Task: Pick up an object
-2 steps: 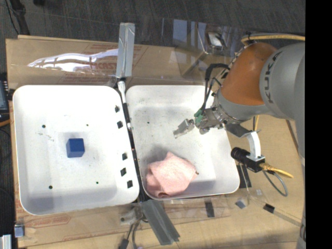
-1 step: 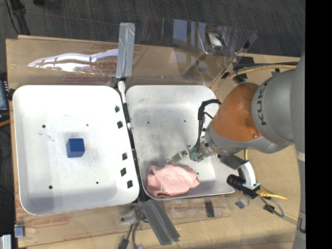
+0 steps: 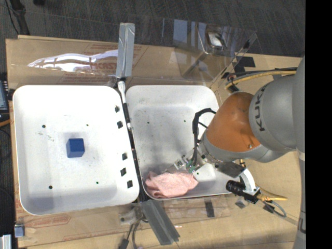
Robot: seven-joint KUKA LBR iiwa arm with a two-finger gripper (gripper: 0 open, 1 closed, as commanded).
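2 shallow white plastic bins side by side on desk. Left bin (image 3: 31, 139): small blue cube (image 3: 75, 147) sits left of centre, untouched. Right bin (image 3: 155, 100): crumpled pink cloth (image 3: 170, 184) lies against near edge, toward near-left corner. Grey arm with orange band (image 3: 233, 131) reaches over right bin; hand (image 3: 188, 165) low, just above cloth's right end, near or touching, cannot tell which. Hand's state: cannot tell. Judgement: approach stage, nothing lifted; grasp and lift of 1 object remain.

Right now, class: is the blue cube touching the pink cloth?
Apart. The camera view shows the blue cube alone in the left bin, while the pink cloth lies in the right bin.
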